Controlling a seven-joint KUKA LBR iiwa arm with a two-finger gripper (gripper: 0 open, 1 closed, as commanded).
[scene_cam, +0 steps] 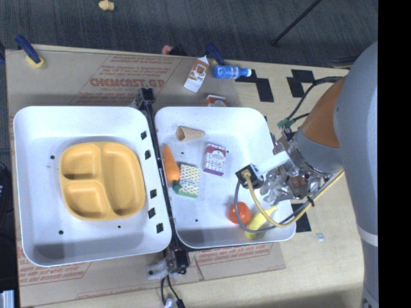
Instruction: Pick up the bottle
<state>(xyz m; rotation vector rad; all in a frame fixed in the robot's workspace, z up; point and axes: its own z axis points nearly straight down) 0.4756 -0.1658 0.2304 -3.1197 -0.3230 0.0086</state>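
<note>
A small blue bottle (228,72) lies on its side on the cardboard behind the right bin (253,120), outside both bins. My gripper (271,188) hangs low over the right bin's right-hand side, far in front of the bottle and apart from it. Just below the gripper sit a red-orange round fruit (239,213) and a yellow item (257,222) in the bin's front right corner. The wrist and cables hide the gripper's tips.
The right bin also holds an ice-cream cone (190,133), a carrot (170,163), a pink carton (216,158) and a checkered packet (187,179). A yellow divided plate (101,178) lies in the left bin. Two small cartons (196,74) (216,100) lie near the bottle.
</note>
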